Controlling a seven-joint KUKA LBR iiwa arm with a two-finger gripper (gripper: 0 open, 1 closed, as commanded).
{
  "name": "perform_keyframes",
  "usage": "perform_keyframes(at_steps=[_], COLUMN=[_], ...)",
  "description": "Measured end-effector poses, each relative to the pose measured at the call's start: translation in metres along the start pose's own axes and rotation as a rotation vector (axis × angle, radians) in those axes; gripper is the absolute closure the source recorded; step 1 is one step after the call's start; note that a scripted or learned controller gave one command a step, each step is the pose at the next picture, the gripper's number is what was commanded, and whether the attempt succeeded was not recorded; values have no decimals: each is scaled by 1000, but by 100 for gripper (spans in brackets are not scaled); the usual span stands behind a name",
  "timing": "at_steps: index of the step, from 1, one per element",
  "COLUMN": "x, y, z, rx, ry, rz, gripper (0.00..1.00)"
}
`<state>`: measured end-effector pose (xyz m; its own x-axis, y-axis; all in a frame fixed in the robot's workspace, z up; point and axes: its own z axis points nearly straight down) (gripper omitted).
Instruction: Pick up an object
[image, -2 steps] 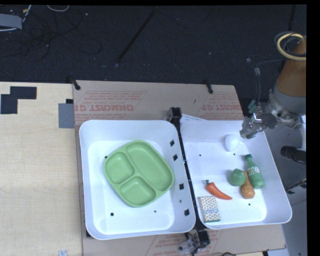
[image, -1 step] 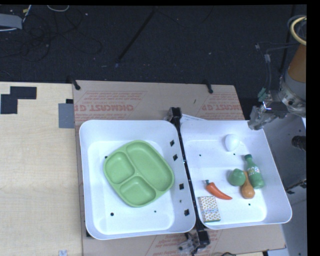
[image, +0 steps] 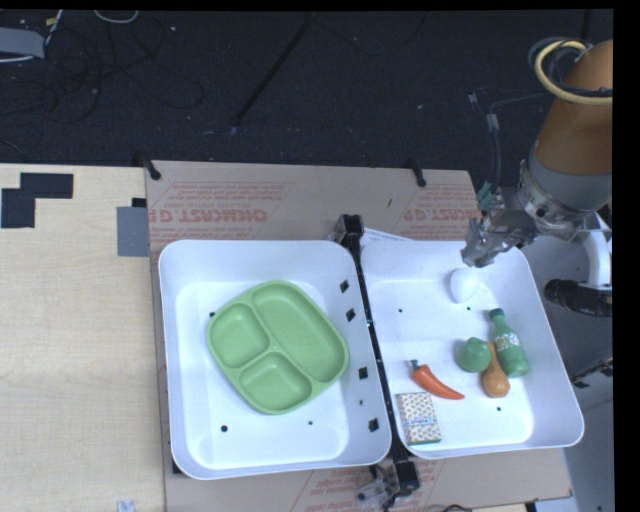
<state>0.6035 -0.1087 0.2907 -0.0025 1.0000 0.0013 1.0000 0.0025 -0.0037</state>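
cardboard sheet (image: 300, 200), two white bins (image: 190, 300), dark floor (image: 250, 80)

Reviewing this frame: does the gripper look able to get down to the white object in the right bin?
Probably yes. The gripper hangs just above and beside the white object, which lies apart from the other items in the right bin, with nothing between them.
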Motion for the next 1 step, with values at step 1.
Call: perform_keyframes(at_steps=[1], x=[52], y=[12], z=[9], rx=[0], ry=[-1], rz=[2], gripper=[100])
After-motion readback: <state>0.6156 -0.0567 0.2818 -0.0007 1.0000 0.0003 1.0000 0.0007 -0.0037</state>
